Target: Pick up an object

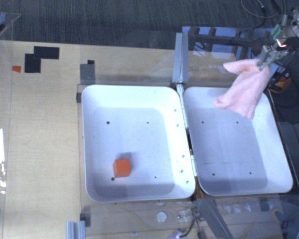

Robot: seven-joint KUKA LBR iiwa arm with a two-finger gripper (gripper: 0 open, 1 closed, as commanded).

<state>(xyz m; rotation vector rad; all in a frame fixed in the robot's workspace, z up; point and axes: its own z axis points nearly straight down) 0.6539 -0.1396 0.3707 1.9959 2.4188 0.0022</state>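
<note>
Camera view: the gripper [267, 59] pinches a pink cloth [242, 90] by its top corner, lifted above the far right corner of the right bin [239, 183].

You see the cloth hanging limp from the closed fingers, its lower folds draped over the bin's far edge. The pick looks nearly done; next you would want a steady lift, since a corner grip on soft fabric may slip. An orange block [122, 168] sits in the left bin [129, 108], near its front. Both white bins rest on a pale wooden bench [40, 148], with dark floor [114, 6] beyond.
</note>
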